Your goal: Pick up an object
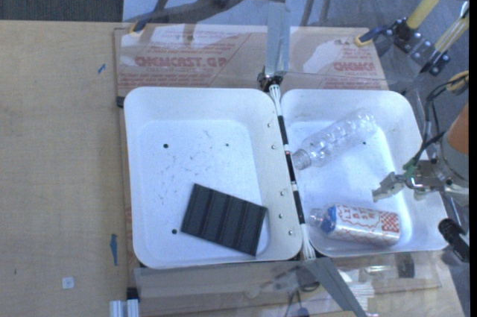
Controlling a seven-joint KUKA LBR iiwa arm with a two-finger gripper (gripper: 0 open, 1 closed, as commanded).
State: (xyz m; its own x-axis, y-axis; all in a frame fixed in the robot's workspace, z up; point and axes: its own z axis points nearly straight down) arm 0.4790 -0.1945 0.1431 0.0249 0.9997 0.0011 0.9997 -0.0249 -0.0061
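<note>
My gripper [408, 183] hangs over the right edge of the right bin [402, 110], with the arm coming in from the right. Nothing shows in its grasp. Just left of and below it, a small bottle with a red and white label [361, 224] lies on its side near the bin's front wall. A clear crumpled plastic bottle [335, 138] lies slantwise across the middle of the same bin, cap toward the divider. In the left bin [149, 114], a flat black ribbed slab [223, 218] rests at the front.
A divider with a cable [285, 151] runs between the two bins. Cardboard sheets [190, 58] lie behind them. Yellow poles and clamps [417, 17] stand at the back right. Bare wooden bench [52, 159] stretches to the left.
</note>
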